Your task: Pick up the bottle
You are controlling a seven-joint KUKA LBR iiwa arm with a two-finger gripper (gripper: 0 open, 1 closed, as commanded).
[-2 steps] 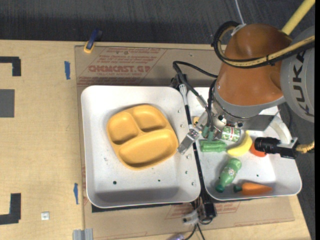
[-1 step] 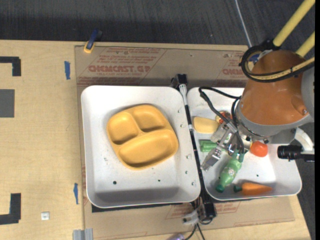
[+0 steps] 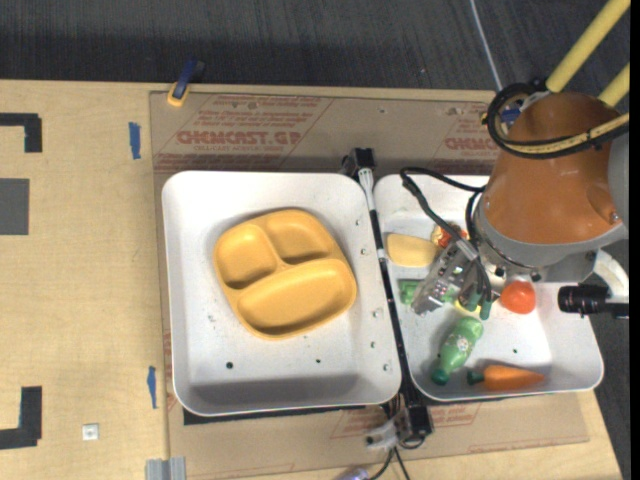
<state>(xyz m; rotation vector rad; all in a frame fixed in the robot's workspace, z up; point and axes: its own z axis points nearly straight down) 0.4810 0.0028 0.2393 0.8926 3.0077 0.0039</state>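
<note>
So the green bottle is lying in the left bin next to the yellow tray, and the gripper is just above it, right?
Not quite. The camera view shows the green bottle lying in the right bin, beside the carrot. The yellow tray sits in the left bin. The gripper is just above the bottle.

We see a tan bench (image 3: 80, 298) bearing a cardboard sheet (image 3: 240, 133), on which two white bins sit, left (image 3: 190, 368) and right (image 3: 570, 353).
</note>
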